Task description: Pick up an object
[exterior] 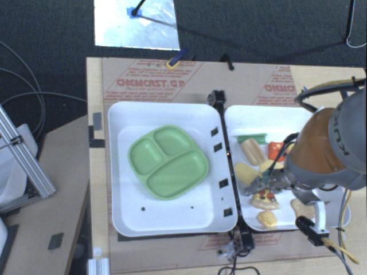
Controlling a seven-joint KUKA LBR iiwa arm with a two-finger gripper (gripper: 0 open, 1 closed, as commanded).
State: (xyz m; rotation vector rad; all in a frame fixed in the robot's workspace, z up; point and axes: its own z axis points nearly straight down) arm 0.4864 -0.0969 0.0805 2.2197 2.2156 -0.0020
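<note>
Two white bins sit side by side on the bench. Left bin [123,130] holds a green divided plate [168,161], lying flat near its middle. Right bin [269,116] holds toy food: green piece [252,137] at top, tan hot-dog bun [252,151] below it, red piece [276,149] beside, yellow piece [245,173], pizza slice [265,200], small tan piece [266,217] near the front. Arm [327,148] comes in from the right, w/ gripper [256,187] low over the pizza slice & yellow piece; finger state can't be told.

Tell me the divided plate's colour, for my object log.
Light green; the divided plate shows clearly in the camera view.
</note>
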